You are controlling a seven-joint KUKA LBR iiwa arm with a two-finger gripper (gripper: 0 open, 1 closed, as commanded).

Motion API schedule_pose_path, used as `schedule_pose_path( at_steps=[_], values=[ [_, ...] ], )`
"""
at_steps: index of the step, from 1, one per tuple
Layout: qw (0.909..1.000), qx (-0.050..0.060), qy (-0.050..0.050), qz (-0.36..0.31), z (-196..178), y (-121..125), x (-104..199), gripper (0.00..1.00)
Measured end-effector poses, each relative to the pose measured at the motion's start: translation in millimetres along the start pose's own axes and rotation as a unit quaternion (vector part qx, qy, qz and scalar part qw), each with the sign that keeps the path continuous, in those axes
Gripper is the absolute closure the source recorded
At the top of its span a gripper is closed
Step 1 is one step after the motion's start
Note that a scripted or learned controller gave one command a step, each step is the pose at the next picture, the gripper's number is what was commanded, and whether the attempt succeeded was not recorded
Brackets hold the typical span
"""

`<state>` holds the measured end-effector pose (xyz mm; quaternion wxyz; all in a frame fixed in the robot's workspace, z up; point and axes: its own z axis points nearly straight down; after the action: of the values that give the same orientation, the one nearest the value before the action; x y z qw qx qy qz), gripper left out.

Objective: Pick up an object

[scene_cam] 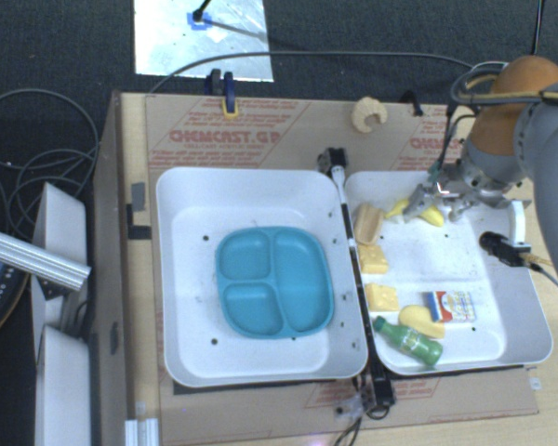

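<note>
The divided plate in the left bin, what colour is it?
Light blue plate, seen in the camera view.

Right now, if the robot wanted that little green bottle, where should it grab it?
Probably across the middle of the green bottle, coming straight down from above. It lies on its side near the front wall of the right bin, with a yellow piece close behind it, so closing across its narrow width looks easiest.

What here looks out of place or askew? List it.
One oddity: a pale curled piece lies on the cardboard behind the two bins, outside both. The green bottle lies on its side in the right bin near the front rim. The blue divided plate sits flat in the left bin.
</note>
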<state>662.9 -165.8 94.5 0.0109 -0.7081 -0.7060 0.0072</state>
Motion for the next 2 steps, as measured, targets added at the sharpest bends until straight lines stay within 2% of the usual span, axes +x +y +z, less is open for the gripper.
schedule_pose_path(
  at_steps=[1,2],
  values=[
    [1.0,-0.002,-0.002,-0.002,-10.9,0.3,-1.3,1.0],
    [1.0,-0.002,-0.002,-0.002,-10.8,0.3,-1.1,0.0]
  ],
)
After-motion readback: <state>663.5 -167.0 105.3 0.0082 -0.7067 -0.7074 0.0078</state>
